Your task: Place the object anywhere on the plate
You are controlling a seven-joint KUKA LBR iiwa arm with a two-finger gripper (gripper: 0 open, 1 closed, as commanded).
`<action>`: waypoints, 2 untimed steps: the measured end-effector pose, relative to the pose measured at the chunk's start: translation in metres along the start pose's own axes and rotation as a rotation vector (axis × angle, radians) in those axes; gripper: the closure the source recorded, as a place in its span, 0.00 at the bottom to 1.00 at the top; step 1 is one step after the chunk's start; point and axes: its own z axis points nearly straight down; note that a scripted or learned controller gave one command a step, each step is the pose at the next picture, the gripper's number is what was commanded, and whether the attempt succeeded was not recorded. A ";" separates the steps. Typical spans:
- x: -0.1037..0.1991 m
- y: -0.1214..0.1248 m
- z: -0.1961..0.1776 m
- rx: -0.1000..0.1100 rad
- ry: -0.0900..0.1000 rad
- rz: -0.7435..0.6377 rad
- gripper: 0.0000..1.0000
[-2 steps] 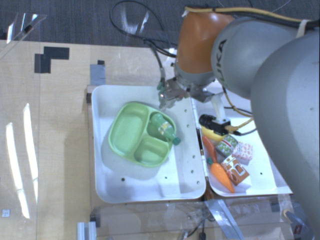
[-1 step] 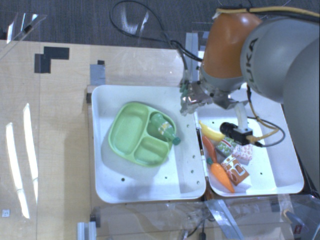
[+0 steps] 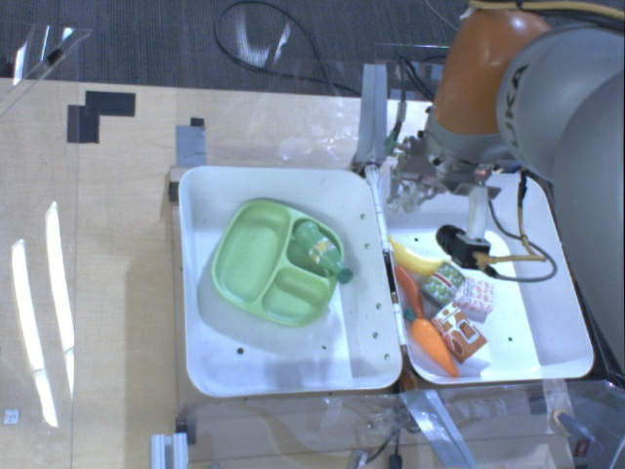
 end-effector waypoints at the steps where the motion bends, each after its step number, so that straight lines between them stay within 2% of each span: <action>1: -0.066 -0.011 -0.028 -0.002 0.000 -0.001 1.00; 2: -0.152 -0.099 -0.102 -0.003 -0.001 0.083 1.00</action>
